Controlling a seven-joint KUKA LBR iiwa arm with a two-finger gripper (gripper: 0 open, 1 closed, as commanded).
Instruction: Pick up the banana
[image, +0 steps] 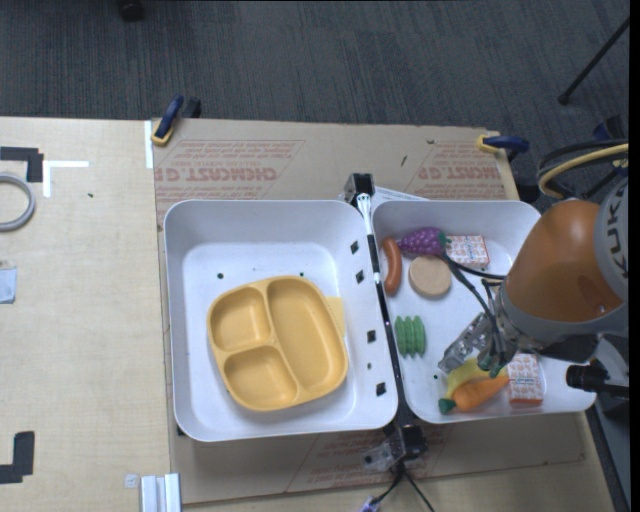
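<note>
You are looking down on a table (80, 330) carrying two white bins side by side on a sheet of cardboard (330, 160). In the left bin (190, 320), a yellow divided plate (277, 342) is lying near the middle, tilted a little off square. In the right bin (420, 212), along its far edge, a red sausage (391, 265) is lying just beside the dividing wall, with a bunch of purple grapes (421, 241), a round tan cookie (431, 277) and a small patterned box (467, 250) near it. A green pea pod (410, 335) is sitting closer to the middle of that bin. The banana (462, 378) is lying toward the bin's near edge, touching an orange carrot (475, 393) (the carrot is on its near side). The gripper (480, 345) is hanging right over the banana, reaching in from the right under the arm's orange band (560, 265); whether its fingers are spread or closed cannot be told. A small white carton (525, 382) is standing just right of the carrot.
</note>
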